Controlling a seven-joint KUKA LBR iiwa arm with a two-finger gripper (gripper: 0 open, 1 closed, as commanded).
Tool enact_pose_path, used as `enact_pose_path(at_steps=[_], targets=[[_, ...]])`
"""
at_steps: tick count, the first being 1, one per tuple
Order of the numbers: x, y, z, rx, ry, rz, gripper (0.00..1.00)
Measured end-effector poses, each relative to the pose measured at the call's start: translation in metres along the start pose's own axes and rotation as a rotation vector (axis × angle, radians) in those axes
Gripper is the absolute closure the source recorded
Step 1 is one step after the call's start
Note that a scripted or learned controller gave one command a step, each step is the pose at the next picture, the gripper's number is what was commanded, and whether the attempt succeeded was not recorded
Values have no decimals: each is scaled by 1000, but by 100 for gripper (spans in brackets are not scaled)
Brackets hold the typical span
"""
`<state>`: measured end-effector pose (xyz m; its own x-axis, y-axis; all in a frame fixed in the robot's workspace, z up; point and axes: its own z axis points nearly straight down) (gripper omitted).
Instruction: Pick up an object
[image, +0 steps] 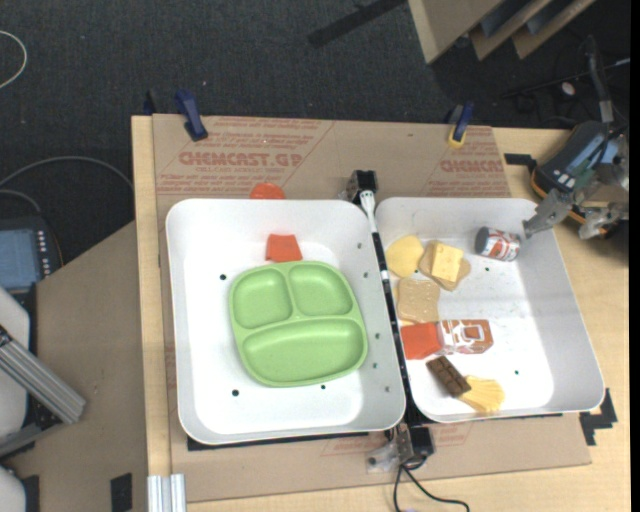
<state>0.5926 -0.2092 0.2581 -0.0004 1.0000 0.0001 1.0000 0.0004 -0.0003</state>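
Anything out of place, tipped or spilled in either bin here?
Mostly tidy. A small can lies on its side near the right bin's far corner, by the gripper. An orange piece sits outside the left bin, on the board behind it.

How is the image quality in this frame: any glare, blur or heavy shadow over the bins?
Camera view: even, soft lighting, with no strong glare on the left bin or right bin; the green tray and food pieces look sharp with faint shadows; the arm at the right edge is blurred, so the gripper is indistinct.
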Motion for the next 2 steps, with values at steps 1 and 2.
enact_pose_path(at_steps=[1, 2], targets=[[3, 63, 178, -2, 0, -4, 0], [44, 75, 172, -3, -2, -1, 0]])
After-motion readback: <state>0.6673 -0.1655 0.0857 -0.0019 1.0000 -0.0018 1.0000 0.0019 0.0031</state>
